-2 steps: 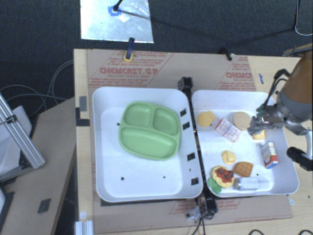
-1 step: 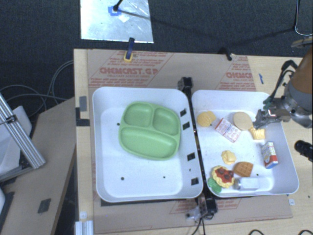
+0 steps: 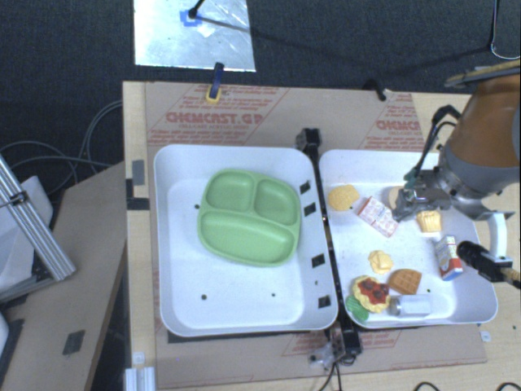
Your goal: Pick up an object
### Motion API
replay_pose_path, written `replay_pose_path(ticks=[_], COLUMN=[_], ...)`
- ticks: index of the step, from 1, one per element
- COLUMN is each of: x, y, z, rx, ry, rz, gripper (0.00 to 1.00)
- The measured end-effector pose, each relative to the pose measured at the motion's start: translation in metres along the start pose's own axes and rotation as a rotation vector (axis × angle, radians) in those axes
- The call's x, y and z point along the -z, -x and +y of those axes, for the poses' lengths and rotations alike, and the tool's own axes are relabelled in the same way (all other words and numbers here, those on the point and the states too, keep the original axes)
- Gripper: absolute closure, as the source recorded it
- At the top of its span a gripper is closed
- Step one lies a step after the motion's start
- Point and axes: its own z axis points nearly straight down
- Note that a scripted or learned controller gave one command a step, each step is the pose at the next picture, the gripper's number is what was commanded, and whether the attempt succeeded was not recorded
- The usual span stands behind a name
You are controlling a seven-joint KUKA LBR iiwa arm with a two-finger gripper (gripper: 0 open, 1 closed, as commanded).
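The right bin (image 3: pixel 472 304) holds several small toy foods. A round yellow piece (image 3: pixel 343 196) lies at its upper left, with a red-and-white packet (image 3: pixel 377 216) just beside it. My gripper (image 3: pixel 404 205) hangs low over the bin's upper middle, between the packet and a yellow block (image 3: pixel 429 221). Its tip sits close to the packet's right edge, and I see nothing held in it. A small can (image 3: pixel 445 257) lies to the lower right of the gripper.
At the right bin's front lie a small yellow piece (image 3: pixel 380 261), a brown waffle (image 3: pixel 404 281), a pizza slice on a green leaf (image 3: pixel 370 294) and a pale tube (image 3: pixel 413 305). The left bin (image 3: pixel 175 243) holds a green divided plate (image 3: pixel 249 217).
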Motion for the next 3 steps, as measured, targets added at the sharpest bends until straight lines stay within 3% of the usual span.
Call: replay_pose_path(ticks=[1, 3], x=[-0.007, 0.014], y=[-0.049, -0.137], z=[-0.008, -0.028], rx=[0.001, 0.002], ry=[-0.001, 0.000], rz=[0.001, 0.001], gripper=[1.00, 1.00])
